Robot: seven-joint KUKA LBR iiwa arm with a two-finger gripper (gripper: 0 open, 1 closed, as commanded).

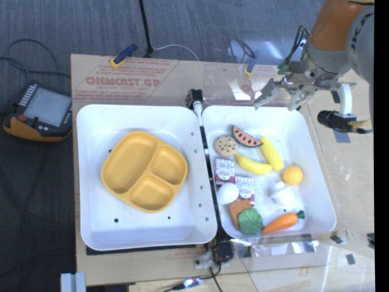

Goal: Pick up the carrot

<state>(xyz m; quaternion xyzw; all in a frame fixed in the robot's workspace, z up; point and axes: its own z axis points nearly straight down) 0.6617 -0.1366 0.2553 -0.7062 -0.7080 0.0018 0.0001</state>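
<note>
Fingers of the gripper [281, 96] hang spread and empty above the right bin's [313, 140] far rim.
Carrot [281, 222] lies well apart, near the front edge beside the broccoli [250, 221]; likely light, stiff, smooth plastic, best pinched across its thick middle.

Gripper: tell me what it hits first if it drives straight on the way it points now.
Probably the right bin's far rim or the bare floor just inside it. The gripper hangs over that top edge, above the watermelon slice; the carrot lies at the near end. Depth is unclear.
</note>
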